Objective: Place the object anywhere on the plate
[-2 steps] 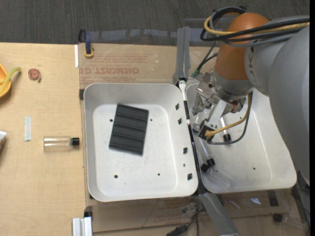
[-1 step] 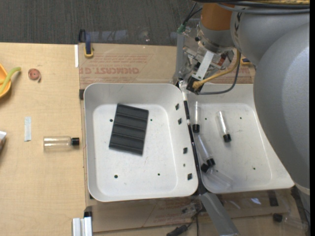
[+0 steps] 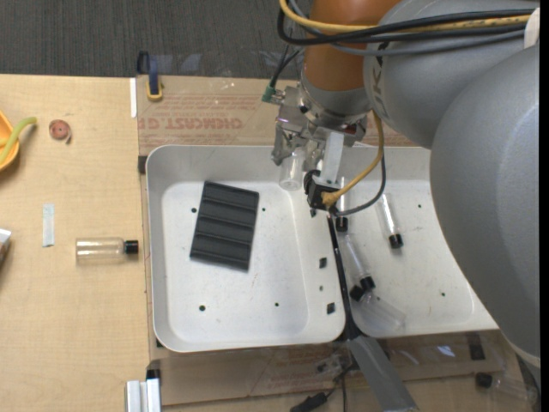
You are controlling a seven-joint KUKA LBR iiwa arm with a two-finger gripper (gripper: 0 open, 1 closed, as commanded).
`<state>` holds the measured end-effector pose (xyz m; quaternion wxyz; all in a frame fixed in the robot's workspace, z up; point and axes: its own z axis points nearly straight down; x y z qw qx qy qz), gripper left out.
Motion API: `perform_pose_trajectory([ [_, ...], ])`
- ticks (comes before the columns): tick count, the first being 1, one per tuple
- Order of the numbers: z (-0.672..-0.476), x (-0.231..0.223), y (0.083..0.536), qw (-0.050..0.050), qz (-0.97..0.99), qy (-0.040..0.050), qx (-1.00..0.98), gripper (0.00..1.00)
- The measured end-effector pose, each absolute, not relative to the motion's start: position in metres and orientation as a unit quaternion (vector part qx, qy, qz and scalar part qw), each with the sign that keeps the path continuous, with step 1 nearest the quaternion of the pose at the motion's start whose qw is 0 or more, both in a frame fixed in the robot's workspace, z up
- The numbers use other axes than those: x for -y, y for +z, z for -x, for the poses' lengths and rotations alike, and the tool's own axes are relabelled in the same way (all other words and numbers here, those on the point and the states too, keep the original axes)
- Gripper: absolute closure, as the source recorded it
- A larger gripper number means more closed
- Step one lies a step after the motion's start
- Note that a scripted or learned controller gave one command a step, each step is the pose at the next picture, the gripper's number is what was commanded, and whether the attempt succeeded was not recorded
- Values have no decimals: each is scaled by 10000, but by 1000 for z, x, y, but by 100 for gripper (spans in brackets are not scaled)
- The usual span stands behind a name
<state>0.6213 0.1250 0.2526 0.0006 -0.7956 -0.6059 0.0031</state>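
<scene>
One arm [image 3: 446,101] overhangs both bins [image 3: 171,316].

Black ribbed plate [image 3: 225,226] lies flat in left bin [image 3: 171,316].

- The grey arm [image 3: 480,144] comes in from the right, its bulky links covering much of the right side of the view.
- An orange band [image 3: 352,15] sits above the wrist at the top centre, rounded and lit from above.
- Black and yellow cables [image 3: 377,26] loop around the orange band and trail off to the right along the grey link.
- Below the band, the metal wrist [image 3: 322,114] narrows and points downward.
- The end effector [image 3: 296,166] hangs under the wrist, pointing down and a little left.
- A further yellow and black cable [image 3: 369,178] curves down beside the wrist.
</scene>
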Motion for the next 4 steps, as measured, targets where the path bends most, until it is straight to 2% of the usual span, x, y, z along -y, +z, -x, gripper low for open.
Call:
perform_pose_trajectory([
  [1,-558,-167,133,7,8125,34,5829,100],
  [2,-613,-63,191,-2,8350,20,5502,100],
  [3,-658,13,200,0,8917,24,4526,100],
  [4,-658,70,223,-2,9809,31,1946,100],
])
